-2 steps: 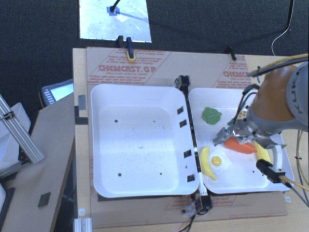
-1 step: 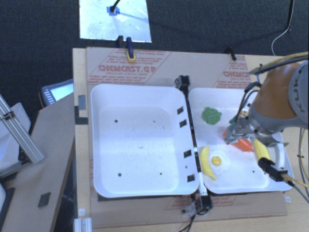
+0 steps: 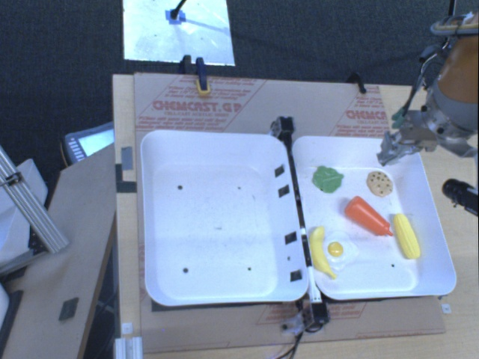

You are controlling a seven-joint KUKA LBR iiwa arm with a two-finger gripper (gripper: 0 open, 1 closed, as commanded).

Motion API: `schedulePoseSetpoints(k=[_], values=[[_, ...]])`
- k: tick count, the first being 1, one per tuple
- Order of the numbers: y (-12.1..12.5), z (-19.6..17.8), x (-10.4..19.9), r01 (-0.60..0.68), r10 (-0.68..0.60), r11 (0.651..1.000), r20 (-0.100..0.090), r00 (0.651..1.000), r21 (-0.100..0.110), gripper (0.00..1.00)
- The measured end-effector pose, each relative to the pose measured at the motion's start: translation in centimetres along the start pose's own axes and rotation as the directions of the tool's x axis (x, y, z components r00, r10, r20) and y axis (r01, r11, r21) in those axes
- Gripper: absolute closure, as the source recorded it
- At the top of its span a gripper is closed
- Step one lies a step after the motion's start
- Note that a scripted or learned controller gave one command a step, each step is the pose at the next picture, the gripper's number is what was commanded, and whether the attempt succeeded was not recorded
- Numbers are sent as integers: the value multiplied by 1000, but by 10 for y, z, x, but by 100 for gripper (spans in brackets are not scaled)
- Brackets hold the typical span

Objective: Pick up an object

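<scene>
Two shallow white bins sit side by side on a brown board printed with red lettering (image 3: pixel 196 105), which rests on a pale wooden bench (image 3: pixel 86 223) against a dark carpeted floor. The left bin (image 3: pixel 161 149) offers a wide, bare white floor marked by a few small dark holes. The right bin (image 3: pixel 434 264) holds five toy foods: a green leafy piece (image 3: pixel 327 178) at the far left of the bin, a round cookie (image 3: pixel 379 183) just right of it, an orange carrot (image 3: pixel 367 216) lying aslant in the middle, a yellow corn cob (image 3: pixel 406 235) near the right wall, and a banana (image 3: pixel 319 250) beside a fried egg (image 3: pixel 336 249) at the near left, hard against the black-clipped divider (image 3: pixel 293 200) where the two bins meet. The grey arm's gripper (image 3: pixel 391 149) hangs over the far right corner of the right bin, above and just beyond the cookie, apart from every item; whether its fingers stand open or closed cannot be told, and nothing is seen in them. A pale sheet (image 3: pixel 177 19) lies on the floor at the far side, and a metal rail (image 3: pixel 30 212) crosses the left edge.
</scene>
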State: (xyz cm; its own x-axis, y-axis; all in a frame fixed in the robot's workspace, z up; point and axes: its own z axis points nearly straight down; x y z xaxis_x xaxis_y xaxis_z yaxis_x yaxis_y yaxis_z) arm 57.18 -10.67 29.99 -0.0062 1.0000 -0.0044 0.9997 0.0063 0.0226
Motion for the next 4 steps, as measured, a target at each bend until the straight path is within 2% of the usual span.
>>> schedulePoseSetpoints(k=[1, 2, 3, 4], values=[[-41, 2, 46, 2, -2, 1000, -6, 1000, 22, 100], [-85, -27, 90, 3, -3, 1000, -7, 1000, 19, 100], [-82, -59, 143, 4, -4, 1000, -7, 1000, 18, 100], [-82, -69, 140, 3, -3, 1000, -6, 1000, 17, 100]])
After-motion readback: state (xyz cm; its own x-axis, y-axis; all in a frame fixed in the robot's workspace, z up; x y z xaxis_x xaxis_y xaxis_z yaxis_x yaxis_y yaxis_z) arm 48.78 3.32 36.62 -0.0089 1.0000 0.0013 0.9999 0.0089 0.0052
